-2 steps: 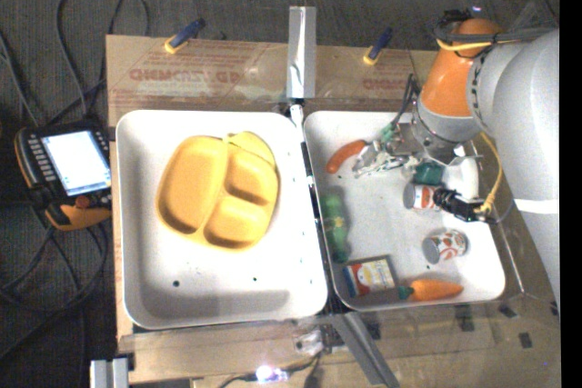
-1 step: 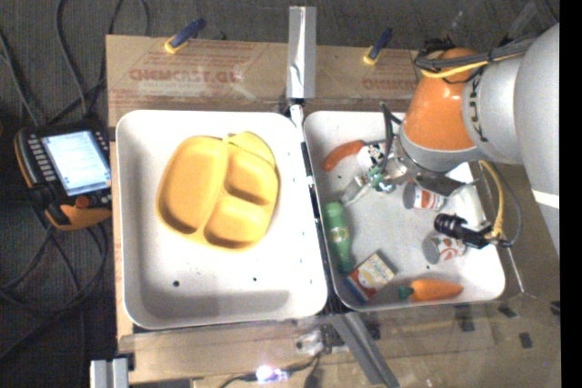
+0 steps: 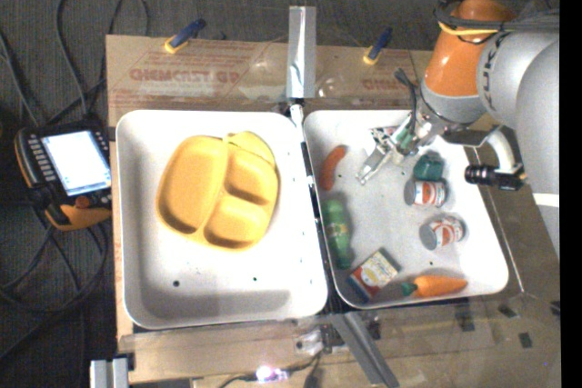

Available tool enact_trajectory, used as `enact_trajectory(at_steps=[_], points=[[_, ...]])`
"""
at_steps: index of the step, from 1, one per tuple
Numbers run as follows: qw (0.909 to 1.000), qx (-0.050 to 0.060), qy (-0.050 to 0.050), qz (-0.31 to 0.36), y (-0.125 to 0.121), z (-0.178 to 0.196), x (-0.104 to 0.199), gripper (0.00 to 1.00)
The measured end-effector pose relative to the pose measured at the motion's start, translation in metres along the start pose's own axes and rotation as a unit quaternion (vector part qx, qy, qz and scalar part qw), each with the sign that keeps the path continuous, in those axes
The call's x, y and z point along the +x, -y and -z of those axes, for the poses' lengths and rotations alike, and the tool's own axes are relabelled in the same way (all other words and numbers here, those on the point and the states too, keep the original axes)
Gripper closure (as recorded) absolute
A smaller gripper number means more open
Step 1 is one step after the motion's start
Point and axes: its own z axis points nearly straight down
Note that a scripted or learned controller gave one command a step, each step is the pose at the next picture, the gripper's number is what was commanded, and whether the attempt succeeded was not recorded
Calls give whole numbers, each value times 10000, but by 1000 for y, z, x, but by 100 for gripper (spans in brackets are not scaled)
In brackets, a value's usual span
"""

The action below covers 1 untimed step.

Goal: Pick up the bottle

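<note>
A green bottle (image 3: pixel 337 232) lies on its side along the left wall of the right bin (image 3: pixel 491 223), pointing toward the near edge. My gripper (image 3: pixel 371 166) hangs over the upper middle of that bin, well above and to the right of the bottle, its two thin fingers (image 3: pixel 375 161) pointing down-left. Nothing sits between them, and they look open. The grey arm with its orange band (image 3: pixel 455 68) comes in from the top right.
In the right bin lie a red sausage (image 3: pixel 332 164), a teal object (image 3: pixel 427 166), two small cans (image 3: pixel 427 194) (image 3: pixel 442 232), a small red box (image 3: pixel 373 273) and a carrot (image 3: pixel 436 286). The left bin (image 3: pixel 136 268) holds a yellow divided plate (image 3: pixel 221 191). A handheld screen (image 3: pixel 68 164) sits at the far left.
</note>
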Motion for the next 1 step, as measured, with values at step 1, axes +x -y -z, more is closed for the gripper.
enact_trajectory(at_steps=[1], points=[[9988, -260, 239, -333, 5, -21, 54, 0]])
